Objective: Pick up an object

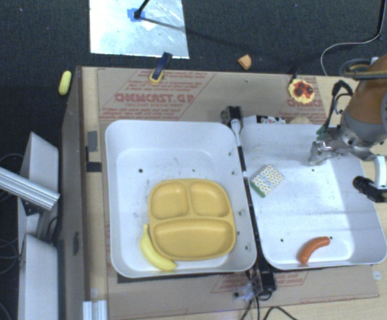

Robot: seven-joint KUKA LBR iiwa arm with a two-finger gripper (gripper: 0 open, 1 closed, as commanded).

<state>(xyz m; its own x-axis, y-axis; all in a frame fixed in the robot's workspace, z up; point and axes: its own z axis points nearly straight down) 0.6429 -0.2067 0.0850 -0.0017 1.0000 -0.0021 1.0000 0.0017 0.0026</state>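
Observation:
In the right bin (353, 249) a small green-and-white patterned sponge (267, 180) lies near the divider, and an orange toy sausage (313, 249) lies near the front wall. The left bin (123, 145) holds a yellow divided plate (192, 217) with a yellow banana (154, 253) along its front left edge. My gripper (320, 151) hangs over the right bin's back right part, well right of the sponge and above the sausage, touching neither. Nothing shows between its fingers.
The grey arm with its orange band (380, 105) reaches in over the right bin's far right side. On the bench behind the bins lie a small pizza toy (302, 90), a yellow-tipped tool (158, 69) and an orange piece (245, 61). Metal rails (20, 185) stand at left.

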